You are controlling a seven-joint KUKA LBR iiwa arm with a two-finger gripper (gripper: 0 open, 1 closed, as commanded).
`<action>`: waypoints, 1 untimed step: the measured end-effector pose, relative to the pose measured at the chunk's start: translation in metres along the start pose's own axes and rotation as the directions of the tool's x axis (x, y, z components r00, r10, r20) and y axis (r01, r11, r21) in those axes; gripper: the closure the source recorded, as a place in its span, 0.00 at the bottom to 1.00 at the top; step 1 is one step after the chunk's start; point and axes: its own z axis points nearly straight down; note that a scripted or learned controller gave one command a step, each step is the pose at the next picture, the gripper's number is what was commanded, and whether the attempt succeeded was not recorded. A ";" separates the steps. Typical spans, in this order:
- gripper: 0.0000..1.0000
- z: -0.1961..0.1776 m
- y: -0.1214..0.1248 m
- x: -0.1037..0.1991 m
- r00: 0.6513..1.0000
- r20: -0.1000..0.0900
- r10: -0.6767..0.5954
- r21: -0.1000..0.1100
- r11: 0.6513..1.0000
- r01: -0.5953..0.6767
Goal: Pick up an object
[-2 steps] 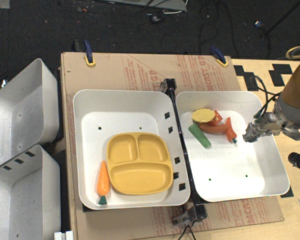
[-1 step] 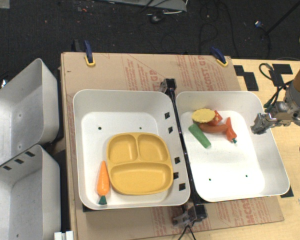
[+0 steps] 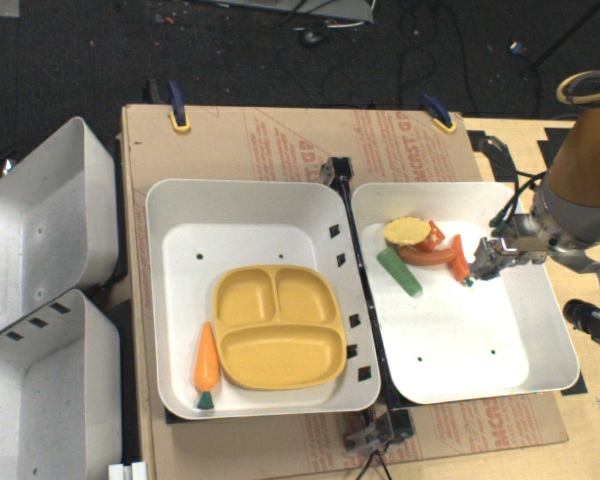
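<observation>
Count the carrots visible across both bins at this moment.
2. One carrot lies in the left bin, beside the yellow divided plate. A smaller carrot lies in the right bin, just left of the gripper. Others could hide beneath the arm.

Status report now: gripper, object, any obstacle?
Gripper low in right bin, beside small orange piece. Nothing seen held. Red, yellow, green toy food close by.

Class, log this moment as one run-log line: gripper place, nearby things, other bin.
gripper: right bin | beside: small carrot, red pepper | left bin: yellow tray, carrot
</observation>
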 end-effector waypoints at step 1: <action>1.00 -0.002 0.007 0.054 1.000 0.000 -0.002 -0.001 1.000 0.002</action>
